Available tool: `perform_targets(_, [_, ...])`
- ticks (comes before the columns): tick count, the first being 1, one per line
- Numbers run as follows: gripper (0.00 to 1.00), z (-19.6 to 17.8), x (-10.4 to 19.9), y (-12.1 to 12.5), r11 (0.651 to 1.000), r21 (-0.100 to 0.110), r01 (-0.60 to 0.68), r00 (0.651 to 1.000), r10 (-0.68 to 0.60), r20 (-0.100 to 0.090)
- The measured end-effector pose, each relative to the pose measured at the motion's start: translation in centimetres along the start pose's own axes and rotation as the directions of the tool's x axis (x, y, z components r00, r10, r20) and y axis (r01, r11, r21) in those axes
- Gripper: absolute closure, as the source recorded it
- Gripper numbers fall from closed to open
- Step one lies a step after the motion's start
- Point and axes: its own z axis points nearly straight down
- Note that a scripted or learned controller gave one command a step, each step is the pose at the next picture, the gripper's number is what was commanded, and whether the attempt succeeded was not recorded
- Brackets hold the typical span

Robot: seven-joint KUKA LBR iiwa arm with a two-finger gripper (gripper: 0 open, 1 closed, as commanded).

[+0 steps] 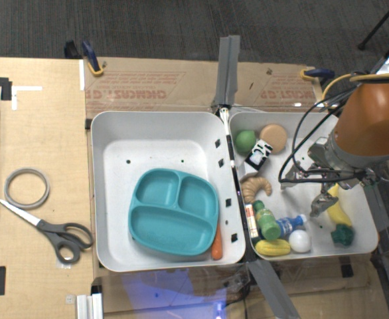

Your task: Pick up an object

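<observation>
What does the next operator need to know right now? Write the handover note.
Gripper: low over the right bin, near its right side, above the yellow item; nothing visibly between its fingers, and whether it is open or shut cannot be told.
Right bin: green ball, tan ball, croissant, green bottle, white ball, dark green item, among others.
Left bin: teal divided plate and a carrot beside it.
Done: no object lifted.
Left: grasp one object and raise it.
</observation>
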Motion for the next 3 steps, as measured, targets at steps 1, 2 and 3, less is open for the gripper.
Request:
perform_targets(1, [0.0, 0.0, 0.9, 5.1, 0.996, -0.001, -0.091, 0.996, 0.091, -0.002])
perform_targets(2, [0.0, 0.0, 7.1, 1.8, 0.991, -0.002, -0.131, 0.991, 0.131, -0.003])
perform_targets(3, [0.0, 0.0, 9.0, -0.2, 0.988, 0.0, -0.152, 0.988, 0.152, -0.002])
